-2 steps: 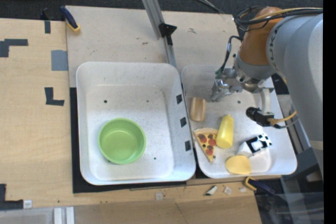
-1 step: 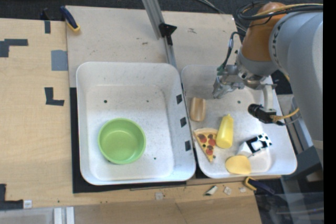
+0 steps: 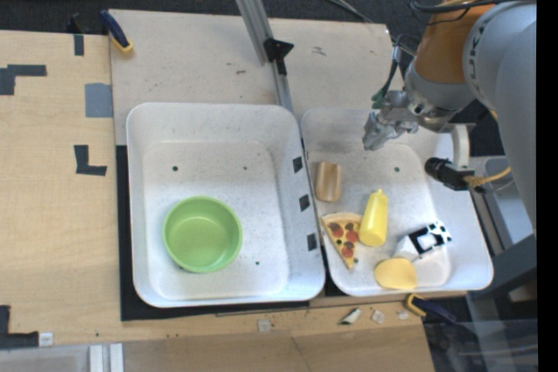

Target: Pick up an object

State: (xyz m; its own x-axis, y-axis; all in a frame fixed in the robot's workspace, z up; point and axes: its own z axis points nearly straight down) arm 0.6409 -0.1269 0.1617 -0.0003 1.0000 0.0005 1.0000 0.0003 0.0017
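My gripper (image 3: pixel 377 138) hangs over the far part of the right bin (image 3: pixel 408 159), with nothing visible between its fingers. Below it in that bin lie a tan bread piece (image 3: pixel 328 180), a yellow bottle (image 3: pixel 374 218), a pizza slice (image 3: pixel 343 238), a yellow lemon-like object (image 3: pixel 397 274) and a black-and-white block (image 3: pixel 427 239). The bread piece is the closest of these, down and to the left of the gripper. A green bowl (image 3: pixel 202 233) sits in the left bin (image 3: pixel 157 144).
A grey metal bar (image 3: pixel 253 9) slants from the top of the view down to the gap between the bins. A blue-and-yellow clamp (image 3: pixel 116 30) lies at the bench's far left corner. Cables (image 3: pixel 462 174) hang by the arm on the right.
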